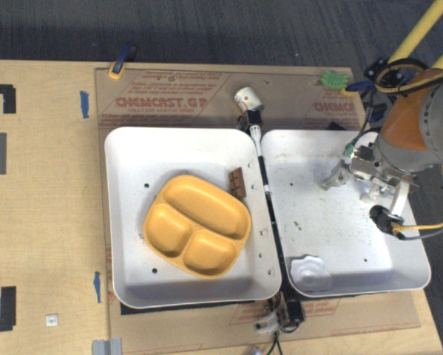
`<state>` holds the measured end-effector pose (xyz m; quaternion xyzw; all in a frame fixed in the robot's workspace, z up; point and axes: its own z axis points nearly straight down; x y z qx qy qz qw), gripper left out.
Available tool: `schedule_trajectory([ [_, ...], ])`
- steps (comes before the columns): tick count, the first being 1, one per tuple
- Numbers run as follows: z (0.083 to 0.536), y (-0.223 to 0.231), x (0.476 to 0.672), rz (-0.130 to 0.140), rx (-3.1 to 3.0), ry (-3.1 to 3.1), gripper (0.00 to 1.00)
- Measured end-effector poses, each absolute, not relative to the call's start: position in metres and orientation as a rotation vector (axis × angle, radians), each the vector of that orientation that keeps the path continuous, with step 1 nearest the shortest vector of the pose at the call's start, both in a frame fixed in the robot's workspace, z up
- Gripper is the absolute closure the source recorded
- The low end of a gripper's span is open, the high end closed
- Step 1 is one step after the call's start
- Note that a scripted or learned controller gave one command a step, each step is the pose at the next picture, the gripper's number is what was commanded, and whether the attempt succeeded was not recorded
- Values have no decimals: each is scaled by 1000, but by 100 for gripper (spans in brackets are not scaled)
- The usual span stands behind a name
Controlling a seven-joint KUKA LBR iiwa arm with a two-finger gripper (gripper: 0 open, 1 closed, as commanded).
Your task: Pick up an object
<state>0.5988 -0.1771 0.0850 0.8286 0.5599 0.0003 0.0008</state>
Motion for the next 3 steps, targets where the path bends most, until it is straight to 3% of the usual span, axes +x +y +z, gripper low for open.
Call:
schedule_trajectory([
  [1,85,-168,621,1,2401,2023,0],
  [2,96,-167,622,4,2398,2023,100],
  [3,192,-210,622,0,2138,2297,100],
])
